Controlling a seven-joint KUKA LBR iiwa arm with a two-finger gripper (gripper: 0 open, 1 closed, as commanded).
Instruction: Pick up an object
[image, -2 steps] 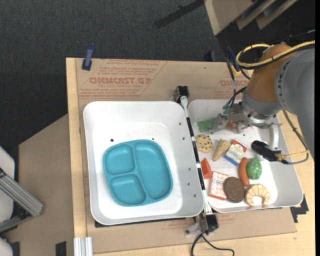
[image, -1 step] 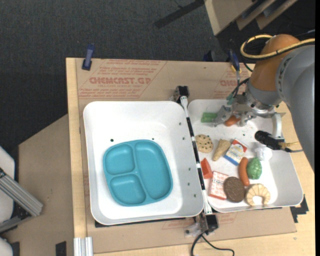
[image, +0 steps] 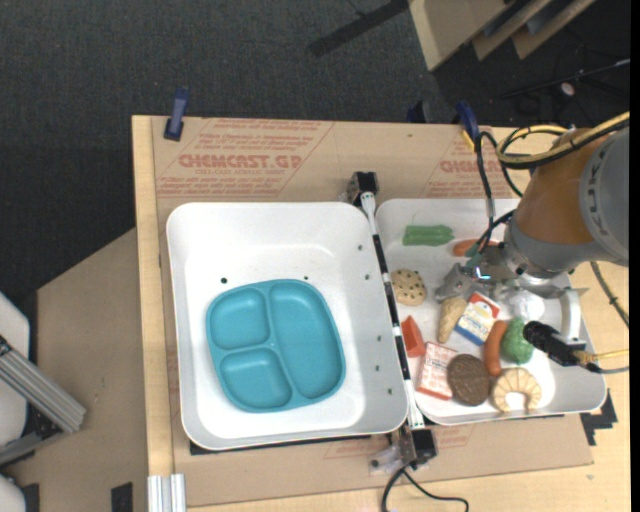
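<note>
The right bin (image: 590, 400) holds several toy foods: a green piece (image: 427, 236), a chocolate-chip cookie (image: 408, 287), a tan bread stick (image: 452, 320), a white, blue and red packet (image: 478, 321), a sausage (image: 496, 346), a green broccoli (image: 517, 343), a red-and-white packet (image: 435, 368), a brown patty (image: 467, 380) and a croissant (image: 515, 390). My gripper (image: 467, 279) is low over the middle of this bin, just above the bread stick and right of the cookie. The arm hides an orange piece (image: 464, 247) in part.
The left bin (image: 190, 240) carries a teal divided plate (image: 276, 343). A black clamp (image: 364, 186) sits at the top of the wall between the bins. Cables (image: 500, 150) run along the bench's far right. A small red piece (image: 409, 334) lies by the dividing wall.
</note>
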